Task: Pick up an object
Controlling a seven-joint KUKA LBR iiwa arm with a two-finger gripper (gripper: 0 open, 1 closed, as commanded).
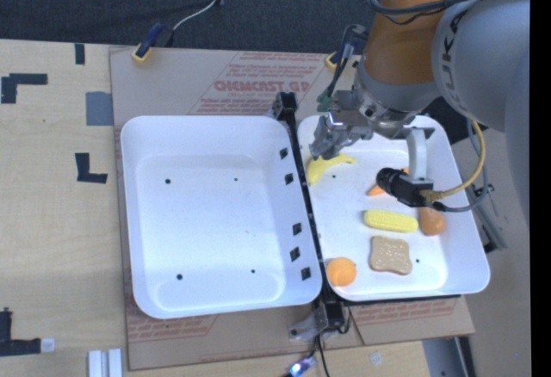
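Yellow marks the likely target: a toy banana [331, 165] lies in the right bin [461, 281] near its eleven o'clock corner, close against the divider between the two bins. The gripper [331, 143] hangs right over it, tips just above or touching the fruit; whether the banana sits between them I cannot tell, nor how wide the gripper stands, since the wrist hides that.

The rest of the right bin's load sits clear of the arm's path, which probably explains the choice of the banana: a corn cob [391, 220] near the centre, a slice of toast [390, 256] toward five o'clock, an orange [342, 271] at seven o'clock, a small orange piece [376, 189] and a brownish-orange item [432, 222] at three o'clock, partly behind a black cable fitting. The left bin [138, 194] offers a drop place.

Both bins rest on a cardboard sheet [250, 83] over a pale wooden bench [52, 194], dark carpet beyond at twelve o'clock.
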